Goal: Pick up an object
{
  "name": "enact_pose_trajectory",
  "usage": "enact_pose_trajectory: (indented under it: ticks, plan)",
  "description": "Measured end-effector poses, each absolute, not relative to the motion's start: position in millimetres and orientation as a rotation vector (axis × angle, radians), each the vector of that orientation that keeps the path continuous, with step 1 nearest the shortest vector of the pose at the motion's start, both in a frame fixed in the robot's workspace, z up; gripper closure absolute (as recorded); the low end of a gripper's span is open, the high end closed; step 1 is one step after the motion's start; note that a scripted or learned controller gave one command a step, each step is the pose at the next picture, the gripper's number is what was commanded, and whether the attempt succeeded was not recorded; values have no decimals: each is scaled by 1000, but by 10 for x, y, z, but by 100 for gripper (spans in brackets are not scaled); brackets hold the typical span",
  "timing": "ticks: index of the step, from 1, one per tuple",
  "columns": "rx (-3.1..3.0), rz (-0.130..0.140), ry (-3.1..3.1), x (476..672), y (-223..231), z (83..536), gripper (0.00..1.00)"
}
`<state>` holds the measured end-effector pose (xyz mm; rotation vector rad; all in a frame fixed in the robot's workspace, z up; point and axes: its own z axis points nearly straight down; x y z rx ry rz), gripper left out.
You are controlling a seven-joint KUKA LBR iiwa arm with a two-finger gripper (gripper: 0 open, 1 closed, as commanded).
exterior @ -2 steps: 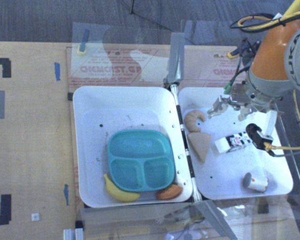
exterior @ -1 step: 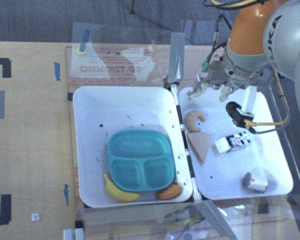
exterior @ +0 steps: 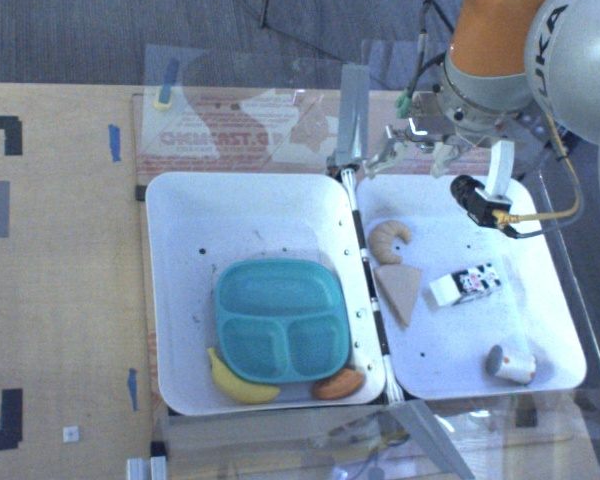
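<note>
Here, fingers (exterior: 442, 158) hang above the right bin's (exterior: 540, 268) far edge; open or closed, cannot tell. Croissant (exterior: 389, 240), wedge (exterior: 400, 291) below-left; box (exterior: 465, 284), cup (exterior: 510, 363) below.

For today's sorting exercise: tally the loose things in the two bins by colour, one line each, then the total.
Teal: 1, tray
Yellow: 1, banana
Orange: 1, carrot
Tan: 2, croissant, wedge
White: 2, carton, cup
Total: 7
</note>
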<state>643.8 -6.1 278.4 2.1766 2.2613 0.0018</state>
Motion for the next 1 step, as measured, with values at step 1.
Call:
enact_pose_trajectory:
  ticks: [1]
  plan:
    - [2224,1,2215,6672,-491,2586,100]
